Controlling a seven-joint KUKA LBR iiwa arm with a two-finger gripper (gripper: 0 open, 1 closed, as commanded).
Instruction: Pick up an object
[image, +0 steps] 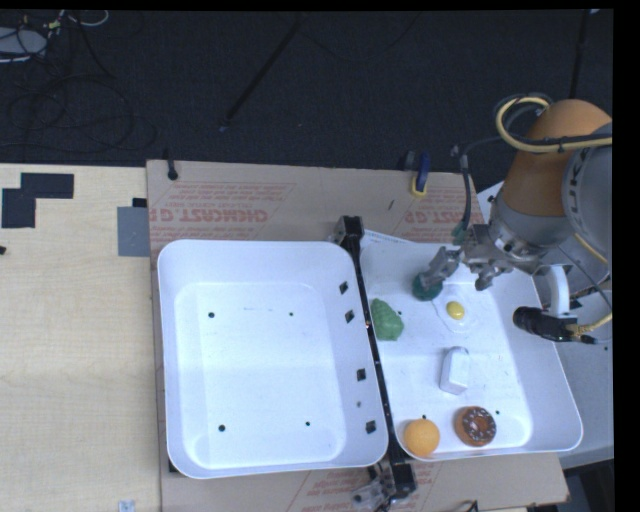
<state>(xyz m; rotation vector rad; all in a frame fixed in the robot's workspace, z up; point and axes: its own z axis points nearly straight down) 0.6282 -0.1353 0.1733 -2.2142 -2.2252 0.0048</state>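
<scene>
Pick not yet completed: the claw (461, 268) is hanging spread open and holding nothing over the far part of the right bin (545, 420), flanked by the dark green object (427, 288) resting on the bin floor to its left.

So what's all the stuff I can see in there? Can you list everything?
left bin: one, white, left side of the bench
right bin: one, white, right side of the bench
green lump: one, green, right bin, by its left wall
dark green thing: one, right bin, at the gripper
fried egg toy: one, yellow middle, right bin
white block: one, right bin, middle
orange: one, right bin, near corner
donut: one, brown, beside the orange
arm: one, grey and orange, from the right
gripper: one, grey, over the right bin
</scene>
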